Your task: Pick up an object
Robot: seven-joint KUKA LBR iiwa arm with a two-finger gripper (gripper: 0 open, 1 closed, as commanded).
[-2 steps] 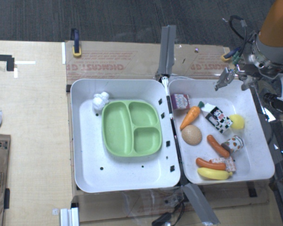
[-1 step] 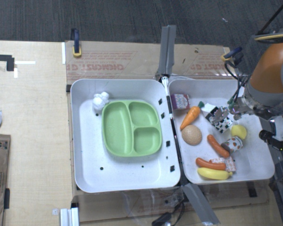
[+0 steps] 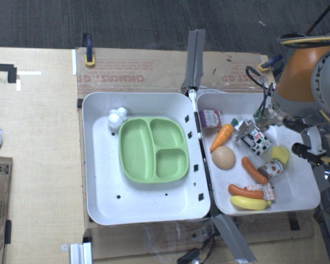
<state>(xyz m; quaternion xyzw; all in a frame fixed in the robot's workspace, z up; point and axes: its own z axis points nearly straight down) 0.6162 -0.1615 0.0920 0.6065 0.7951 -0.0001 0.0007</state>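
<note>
The right bin holds several toy foods. Among them are an orange carrot, a tan egg, a red sausage and a yellow banana. A black-and-white spotted box lies in the middle of this bin. My gripper hangs low over the bin, right against the spotted box's upper left end and just right of the carrot. The arm's orange band is above the bin's far right corner.
A purple packet, a lemon, a small can and a second sausage also lie in the right bin. The left bin holds a green divided plate and a small white figure.
</note>
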